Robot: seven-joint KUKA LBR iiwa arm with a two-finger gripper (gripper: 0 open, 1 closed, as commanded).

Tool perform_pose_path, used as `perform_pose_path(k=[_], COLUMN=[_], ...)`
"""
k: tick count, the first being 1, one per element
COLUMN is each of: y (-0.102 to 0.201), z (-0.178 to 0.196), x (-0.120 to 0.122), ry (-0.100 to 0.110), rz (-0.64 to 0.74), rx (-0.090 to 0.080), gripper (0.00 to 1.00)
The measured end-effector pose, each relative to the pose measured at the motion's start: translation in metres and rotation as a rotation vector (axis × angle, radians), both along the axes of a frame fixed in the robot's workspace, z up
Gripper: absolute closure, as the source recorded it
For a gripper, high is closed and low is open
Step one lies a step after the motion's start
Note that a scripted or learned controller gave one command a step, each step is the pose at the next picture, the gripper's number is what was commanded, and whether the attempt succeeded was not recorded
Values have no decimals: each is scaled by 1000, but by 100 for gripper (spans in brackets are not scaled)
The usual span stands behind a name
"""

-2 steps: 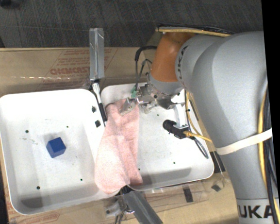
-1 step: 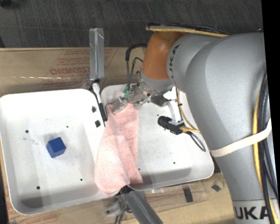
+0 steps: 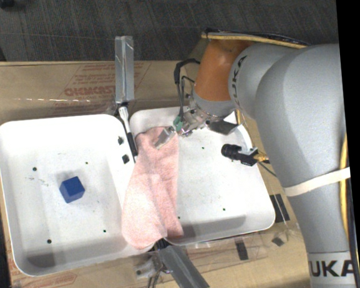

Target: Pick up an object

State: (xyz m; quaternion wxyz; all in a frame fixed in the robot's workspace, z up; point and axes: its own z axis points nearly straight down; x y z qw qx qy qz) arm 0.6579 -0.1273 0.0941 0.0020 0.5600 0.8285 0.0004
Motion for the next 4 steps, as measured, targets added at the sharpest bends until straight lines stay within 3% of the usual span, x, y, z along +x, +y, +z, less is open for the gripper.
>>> perform_pose_path(k=[1,2,3,4], y=[24,31,8,23], z=[-2,109,2,-3], x=[-1,-1,-10,-39], ry=[8,3,7,10], rz=[157,282,366,62], rx=[2,-1,1,2], gripper=[0,0,0,0])
